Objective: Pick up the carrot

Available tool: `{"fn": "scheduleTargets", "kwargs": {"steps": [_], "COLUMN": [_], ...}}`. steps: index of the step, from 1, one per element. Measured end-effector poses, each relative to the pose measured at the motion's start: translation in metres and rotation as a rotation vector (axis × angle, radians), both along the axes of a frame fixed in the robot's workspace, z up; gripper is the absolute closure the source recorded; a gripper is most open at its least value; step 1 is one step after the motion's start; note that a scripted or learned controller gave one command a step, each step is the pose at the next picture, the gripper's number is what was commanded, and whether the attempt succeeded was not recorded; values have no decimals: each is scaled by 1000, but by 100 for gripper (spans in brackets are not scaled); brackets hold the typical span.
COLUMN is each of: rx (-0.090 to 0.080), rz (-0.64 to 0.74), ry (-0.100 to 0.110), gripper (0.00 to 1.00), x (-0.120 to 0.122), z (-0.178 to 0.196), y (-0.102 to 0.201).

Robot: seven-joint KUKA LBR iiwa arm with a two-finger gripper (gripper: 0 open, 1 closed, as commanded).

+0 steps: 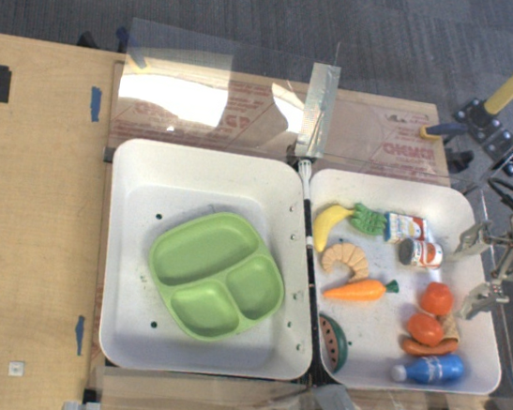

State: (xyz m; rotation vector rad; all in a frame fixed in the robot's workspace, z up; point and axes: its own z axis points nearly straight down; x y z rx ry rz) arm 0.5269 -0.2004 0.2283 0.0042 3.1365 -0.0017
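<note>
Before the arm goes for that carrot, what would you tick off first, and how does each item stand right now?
1. Carrot in plain sight, lying flat in the right bin: ok.
2. Nothing lying on top of the carrot: ok.
3. Room around it: not ok, the croissant sits right against its upper side.
4. Gripper over the carrot: not ok, it is at the bin's right rim.
5. Fingers open wide enough: cannot tell.
6. Green divided plate out of the path, in the left bin: ok.

Robotics lab: taped workbench (18,213), 2 white bins (117,322), clamps (481,122).
</note>
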Motion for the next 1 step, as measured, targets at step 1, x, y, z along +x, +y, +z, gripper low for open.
{"fn": "scheduleTargets", "kwargs": {"steps": [1], "rx": [4], "rz": [-245], "ry": [7], "gripper": [0], "x": [-2], "z": [-95], "y": [72]}}
